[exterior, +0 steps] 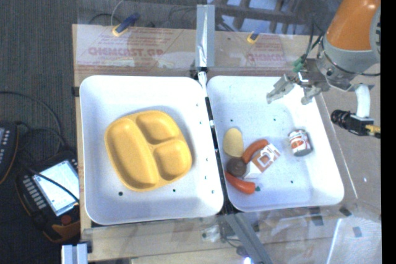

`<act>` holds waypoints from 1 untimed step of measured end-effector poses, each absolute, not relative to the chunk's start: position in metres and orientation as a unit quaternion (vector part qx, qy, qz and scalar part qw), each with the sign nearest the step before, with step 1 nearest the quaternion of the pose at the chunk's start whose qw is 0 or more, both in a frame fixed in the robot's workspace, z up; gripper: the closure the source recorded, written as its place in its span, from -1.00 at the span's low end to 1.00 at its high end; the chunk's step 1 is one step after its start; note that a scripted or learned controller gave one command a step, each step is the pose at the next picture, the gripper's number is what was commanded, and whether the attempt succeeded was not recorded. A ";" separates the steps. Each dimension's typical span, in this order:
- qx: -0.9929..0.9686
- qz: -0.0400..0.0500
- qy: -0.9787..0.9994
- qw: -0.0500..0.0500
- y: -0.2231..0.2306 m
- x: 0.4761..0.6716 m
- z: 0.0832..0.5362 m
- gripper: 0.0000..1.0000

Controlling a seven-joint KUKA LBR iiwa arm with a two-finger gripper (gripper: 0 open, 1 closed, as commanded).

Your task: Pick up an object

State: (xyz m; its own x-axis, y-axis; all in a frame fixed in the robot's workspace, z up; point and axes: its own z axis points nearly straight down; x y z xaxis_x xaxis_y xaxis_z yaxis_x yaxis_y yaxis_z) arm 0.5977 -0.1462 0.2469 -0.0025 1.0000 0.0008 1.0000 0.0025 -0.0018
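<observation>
Right bin [278, 127]: far half bare, items clustered near its near-left edge, can [299, 142] apart. Gripper [292, 91] over far-right rim, jaws spread apart, holding nothing.

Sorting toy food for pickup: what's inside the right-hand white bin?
Right bin holds a pale egg-shaped piece, a dark round piece, a hot dog, a red pepper, a white-red packet and a small can. Anything beneath the clustered pieces is covered.

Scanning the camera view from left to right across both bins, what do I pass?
Yellow three-compartment plastic tray in the left bin → pale yellow egg-shaped object → red-and-white small carton → small silver-and-red can. The open gripper hangs above the right bin's far edge.
</observation>
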 end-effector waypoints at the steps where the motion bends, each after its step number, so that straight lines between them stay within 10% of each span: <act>1: -0.707 0.001 -0.707 0.000 -0.214 0.578 0.180 -1.00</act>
